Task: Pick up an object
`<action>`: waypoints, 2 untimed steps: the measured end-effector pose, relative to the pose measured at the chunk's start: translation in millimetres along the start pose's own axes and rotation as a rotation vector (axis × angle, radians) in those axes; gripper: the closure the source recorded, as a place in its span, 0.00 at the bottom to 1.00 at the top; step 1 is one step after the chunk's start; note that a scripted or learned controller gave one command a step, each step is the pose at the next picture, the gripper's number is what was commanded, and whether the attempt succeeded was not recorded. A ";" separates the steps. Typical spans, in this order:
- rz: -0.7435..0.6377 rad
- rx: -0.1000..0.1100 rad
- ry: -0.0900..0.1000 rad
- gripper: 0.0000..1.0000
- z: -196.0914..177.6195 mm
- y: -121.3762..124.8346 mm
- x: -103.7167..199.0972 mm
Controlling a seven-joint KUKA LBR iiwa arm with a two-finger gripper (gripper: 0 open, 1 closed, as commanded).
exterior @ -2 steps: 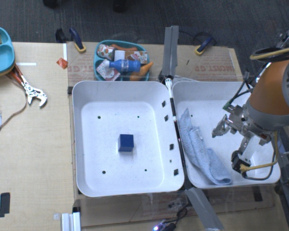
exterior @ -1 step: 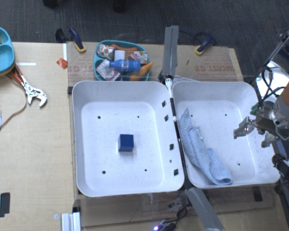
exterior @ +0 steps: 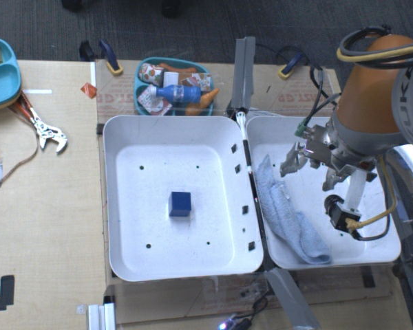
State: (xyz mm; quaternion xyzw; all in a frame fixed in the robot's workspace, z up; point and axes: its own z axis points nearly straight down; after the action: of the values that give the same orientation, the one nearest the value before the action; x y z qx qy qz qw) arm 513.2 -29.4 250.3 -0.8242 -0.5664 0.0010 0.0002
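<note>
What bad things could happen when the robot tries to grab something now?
1. The gripper hovers over the right bin, where the light blue cloth lies crumpled against the left wall. Soft cloth could slip out of the fingers or get pinched only by an edge.
2. The blue cube sits alone in the left bin, across the divider, so the arm would have far to reach for it.

A small blue cube (exterior: 180, 203) sits near the left bin's middle; a crumpled grey-blue cloth (exterior: 287, 212) lies in the right bin
</note>
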 end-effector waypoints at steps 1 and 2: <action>0.042 0.002 -0.001 0.00 3.7 8.8 -90.9; -0.007 0.002 0.000 0.00 43.5 -1.6 -95.7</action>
State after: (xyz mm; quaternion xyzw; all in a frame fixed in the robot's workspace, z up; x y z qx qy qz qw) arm 477.3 -118.3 207.0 -0.8221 -0.5694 0.0014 0.0009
